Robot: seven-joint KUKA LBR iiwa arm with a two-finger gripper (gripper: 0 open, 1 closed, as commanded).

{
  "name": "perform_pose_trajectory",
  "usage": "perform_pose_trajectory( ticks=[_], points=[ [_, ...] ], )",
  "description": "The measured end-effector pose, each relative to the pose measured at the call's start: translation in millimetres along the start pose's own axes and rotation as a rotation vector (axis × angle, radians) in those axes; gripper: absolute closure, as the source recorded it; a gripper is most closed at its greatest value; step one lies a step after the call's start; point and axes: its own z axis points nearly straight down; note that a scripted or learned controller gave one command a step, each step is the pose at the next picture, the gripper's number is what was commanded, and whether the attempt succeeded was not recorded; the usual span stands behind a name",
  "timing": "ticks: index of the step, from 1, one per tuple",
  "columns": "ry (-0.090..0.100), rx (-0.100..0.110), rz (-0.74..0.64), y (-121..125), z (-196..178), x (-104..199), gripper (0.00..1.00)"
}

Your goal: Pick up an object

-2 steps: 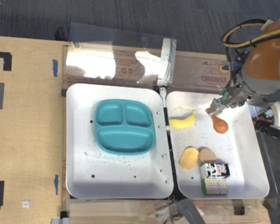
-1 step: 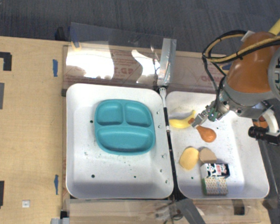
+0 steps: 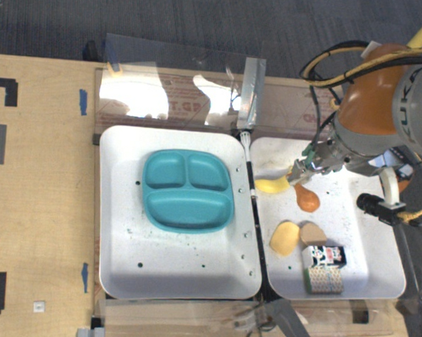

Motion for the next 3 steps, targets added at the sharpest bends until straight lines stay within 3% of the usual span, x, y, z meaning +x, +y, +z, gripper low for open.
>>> perform_pose_trajectory(
  ticks=[1,2,3],
  points=[
    [0.000,0.000,0.001,0.0,-0.4,-0.4,0.00],
    [-0.010,-0.022,0.012,38.9,78.2,-68.2,0.00],
    [-0.007,-0.022,-0.011,47.9,84.1,-68.3,0.00]
  ],
)
